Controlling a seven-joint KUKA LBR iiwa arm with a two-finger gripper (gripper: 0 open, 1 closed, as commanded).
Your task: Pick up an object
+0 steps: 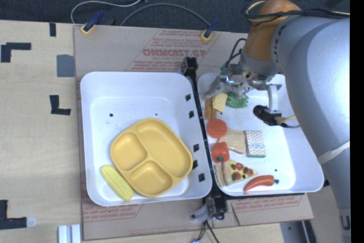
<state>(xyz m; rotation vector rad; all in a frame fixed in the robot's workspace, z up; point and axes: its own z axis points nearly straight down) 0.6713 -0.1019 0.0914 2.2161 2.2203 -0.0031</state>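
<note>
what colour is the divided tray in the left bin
Yellow. The divided tray is plain yellow all over, seen clearly in the camera view, beside a yellow corn cob.

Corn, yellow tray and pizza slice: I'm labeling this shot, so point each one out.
corn (pixel 116 182), camera view, middle of the cob.
yellow tray (pixel 151 155), camera view, ridge where its compartments meet.
pizza slice (pixel 240 171), camera view, its topped middle.
</note>
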